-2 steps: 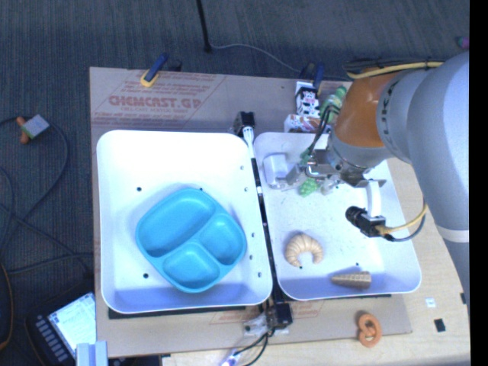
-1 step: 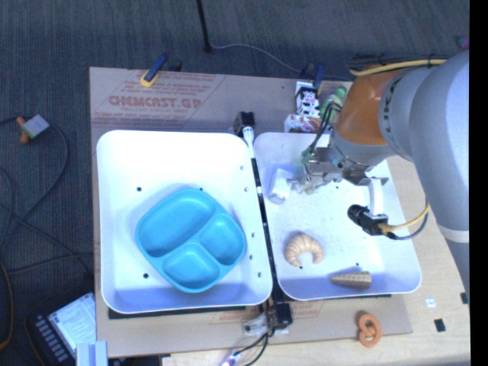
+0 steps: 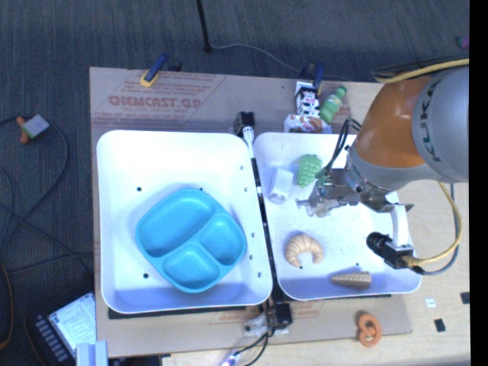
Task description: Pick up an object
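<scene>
As the scene was read from left to right, these entries were noted:

Left bin: a blue divided tray was seen lying in it, with three compartments, tilted to the bin walls. Nothing was seen in the compartments.

Divider between the bins: a black strip was seen along the joint, with a small black fitting at its far end.

Right bin: several small objects were seen in it. A small white cup-like piece lay near the left wall. A green bunch of grapes lay just beside it, toward the far side. A croissant lay nearer to the front, well apart from the grapes. A tan cone-shaped piece lay by the front wall.

Behind the right bin: a small printed carton and a green object were seen on the brown board, outside the bins.

Gripper: it was seen low over the right bin, between the grapes and the croissant. How far the pincer was open cannot be told, and no object was seen in it.

Step in hand: it was judged that the approach was in hand and that no object was yet lifted.

Next move: it was judged that one near object must be chosen, the grapes or the croissant. The gripper would need to be centred over it, lowered and closed before any lifting.

Front of the board: a small orange ring-shaped item was seen outside the bins.
</scene>
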`<action>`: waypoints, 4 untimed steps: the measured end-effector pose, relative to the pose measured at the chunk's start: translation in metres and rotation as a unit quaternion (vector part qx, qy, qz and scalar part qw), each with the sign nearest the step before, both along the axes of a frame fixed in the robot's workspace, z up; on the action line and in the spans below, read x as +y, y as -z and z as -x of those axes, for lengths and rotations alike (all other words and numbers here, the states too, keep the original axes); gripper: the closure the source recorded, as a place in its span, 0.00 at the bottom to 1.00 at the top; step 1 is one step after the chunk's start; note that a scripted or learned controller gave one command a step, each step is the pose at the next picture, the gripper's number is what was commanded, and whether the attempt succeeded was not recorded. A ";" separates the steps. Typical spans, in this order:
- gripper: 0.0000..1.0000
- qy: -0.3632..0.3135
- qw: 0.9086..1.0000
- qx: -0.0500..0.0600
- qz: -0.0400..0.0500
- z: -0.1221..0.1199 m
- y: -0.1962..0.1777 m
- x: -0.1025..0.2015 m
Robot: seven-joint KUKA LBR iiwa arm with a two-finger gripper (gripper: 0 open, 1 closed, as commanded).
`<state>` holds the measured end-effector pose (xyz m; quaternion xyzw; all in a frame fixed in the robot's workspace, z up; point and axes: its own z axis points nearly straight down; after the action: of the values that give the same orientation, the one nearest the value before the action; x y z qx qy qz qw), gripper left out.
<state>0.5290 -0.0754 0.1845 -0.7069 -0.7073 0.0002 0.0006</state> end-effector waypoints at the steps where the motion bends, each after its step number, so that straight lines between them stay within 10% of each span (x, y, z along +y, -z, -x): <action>1: 1.00 0.000 1.000 0.000 0.000 -0.004 0.001 -0.002; 4: 1.00 0.000 1.000 0.000 0.000 -0.062 -0.003 -0.006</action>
<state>0.5908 -0.0811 0.1879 -0.7066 -0.7076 -0.0001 0.0003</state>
